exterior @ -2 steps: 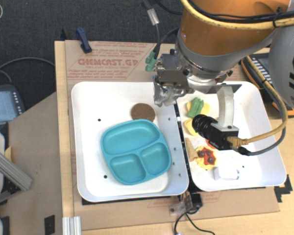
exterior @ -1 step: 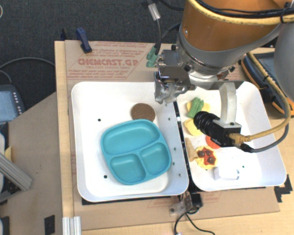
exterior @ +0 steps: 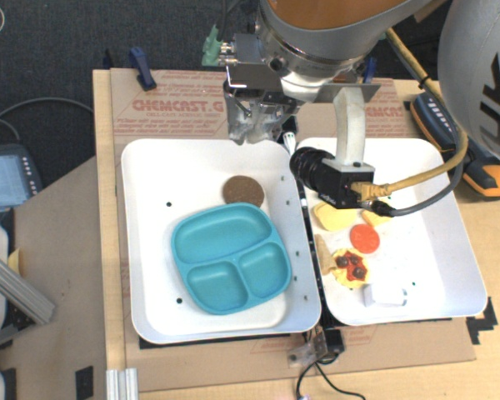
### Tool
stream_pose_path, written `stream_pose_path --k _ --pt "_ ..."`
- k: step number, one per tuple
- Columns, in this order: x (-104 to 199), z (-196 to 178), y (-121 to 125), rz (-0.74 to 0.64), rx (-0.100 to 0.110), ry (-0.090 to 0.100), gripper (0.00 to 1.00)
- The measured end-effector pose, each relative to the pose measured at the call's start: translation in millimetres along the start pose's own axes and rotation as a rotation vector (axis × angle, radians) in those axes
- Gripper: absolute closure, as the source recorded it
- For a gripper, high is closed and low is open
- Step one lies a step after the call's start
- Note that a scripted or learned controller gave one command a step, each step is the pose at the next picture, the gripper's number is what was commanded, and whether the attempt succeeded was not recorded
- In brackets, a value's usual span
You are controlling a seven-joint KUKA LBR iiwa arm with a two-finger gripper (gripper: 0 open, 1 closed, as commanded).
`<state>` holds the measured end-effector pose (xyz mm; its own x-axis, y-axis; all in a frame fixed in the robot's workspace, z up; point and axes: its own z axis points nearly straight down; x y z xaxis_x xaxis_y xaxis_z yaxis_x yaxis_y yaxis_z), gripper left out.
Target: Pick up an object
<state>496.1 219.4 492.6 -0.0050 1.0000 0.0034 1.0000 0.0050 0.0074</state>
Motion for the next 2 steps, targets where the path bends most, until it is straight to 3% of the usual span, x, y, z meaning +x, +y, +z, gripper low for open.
stream_pose_path --k 1,2 --pt "-41 75 -19 0.010 0.016 -0.007 1.00" --pt "-38 199 -21 0.007 0.022 -0.009 1.00"
